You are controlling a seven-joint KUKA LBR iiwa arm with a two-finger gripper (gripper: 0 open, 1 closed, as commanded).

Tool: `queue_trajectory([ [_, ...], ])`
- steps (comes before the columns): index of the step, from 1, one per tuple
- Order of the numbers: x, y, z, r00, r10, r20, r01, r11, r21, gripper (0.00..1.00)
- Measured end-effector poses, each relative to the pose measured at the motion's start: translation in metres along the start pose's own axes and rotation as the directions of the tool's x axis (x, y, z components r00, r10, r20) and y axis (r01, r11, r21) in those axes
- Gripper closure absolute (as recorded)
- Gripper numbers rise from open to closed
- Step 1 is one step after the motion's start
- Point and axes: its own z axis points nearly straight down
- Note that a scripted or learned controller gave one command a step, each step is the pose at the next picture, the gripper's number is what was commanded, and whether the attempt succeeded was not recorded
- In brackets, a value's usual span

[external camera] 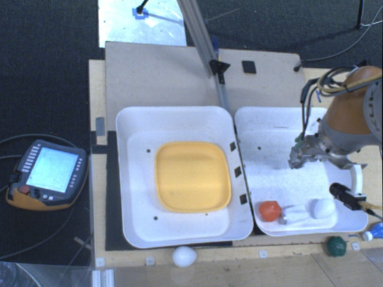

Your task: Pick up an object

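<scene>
nearest to us a white egg-shaped thing [184,256] lies on the table [275,269], just outside the front rim of the left bin [130,178]. further right along the same front edge, a dark green ball [336,246] sits on the table just outside the right bin [269,139]. a square yellow plate [193,176] lies flat in the middle of the left bin. in the right bin a red object [269,210] rests near the front left corner and a white rounded object [323,208] lies near the front right, with a small pale piece [288,215] between them. the hand [297,158] hangs over the middle of the right bin, well apart from both objects; we cannot tell whether it is released or clenched. the arm [353,121] reaches in from the right. a handheld control unit [46,173] with a lit screen lies on the dark floor, left of the table.
</scene>
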Motion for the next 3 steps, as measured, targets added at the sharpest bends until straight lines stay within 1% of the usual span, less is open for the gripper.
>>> queue_trajectory([
  [1, 0.004, -0.007, -0.047, 1.0, -0.001, 0.0, 0.001, 1.0, -0.002, 1.0],
  [2, 0.004, -0.006, -0.1, 1.0, -0.001, 0.0, 0.001, 1.0, -0.003, 1.0],
  [3, 0.051, 0.003, -0.092, 1.0, -0.004, -0.001, 0.004, 1.0, 0.001, 1.0],
])
